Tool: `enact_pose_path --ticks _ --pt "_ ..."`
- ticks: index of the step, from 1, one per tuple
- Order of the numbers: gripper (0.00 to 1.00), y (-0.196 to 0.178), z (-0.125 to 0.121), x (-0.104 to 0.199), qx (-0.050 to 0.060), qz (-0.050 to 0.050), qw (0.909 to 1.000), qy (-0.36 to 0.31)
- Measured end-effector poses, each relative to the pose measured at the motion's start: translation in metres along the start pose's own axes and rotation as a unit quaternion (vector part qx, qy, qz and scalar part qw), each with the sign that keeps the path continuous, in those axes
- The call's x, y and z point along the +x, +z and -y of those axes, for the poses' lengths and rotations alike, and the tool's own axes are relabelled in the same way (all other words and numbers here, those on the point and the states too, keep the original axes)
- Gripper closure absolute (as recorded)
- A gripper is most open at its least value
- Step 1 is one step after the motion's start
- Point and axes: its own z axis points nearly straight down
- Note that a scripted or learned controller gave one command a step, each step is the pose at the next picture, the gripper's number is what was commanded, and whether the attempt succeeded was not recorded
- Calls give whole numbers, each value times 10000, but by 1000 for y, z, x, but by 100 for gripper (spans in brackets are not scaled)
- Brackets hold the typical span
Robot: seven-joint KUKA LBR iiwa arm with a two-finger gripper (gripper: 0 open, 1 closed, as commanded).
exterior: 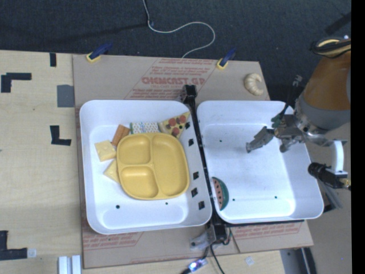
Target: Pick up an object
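Note:
A yellow divided plate (153, 165) lies in the left bin (91, 153). Around its upper left edge sit flat toy food pieces: a pale cheese square (105, 150), a brown cracker (120, 134) and a pizza slice (175, 123). A watermelon slice (220, 191) rests at the lower left edge of the right bin (285, 204). My gripper (269, 142) hangs over the right bin's upper right part, with its two fingers spread apart and nothing between them. It is far from the watermelon slice.
A cardboard sheet (165, 76) lies under both bins, held by blue and yellow clips (100, 51). A small tan object (255, 83) lies on the cardboard behind the right bin. A white cable (182, 30) loops across the dark floor at the back.

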Motion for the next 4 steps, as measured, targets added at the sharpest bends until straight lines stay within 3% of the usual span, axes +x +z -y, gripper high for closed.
enact_pose_path --ticks 2,3,4 --pt "0 121 3 19 28 -4 10000 0" --pt "0 135 3 20 -2 7 10000 1" --pt "100 124 2 20 -12 13 10000 1"
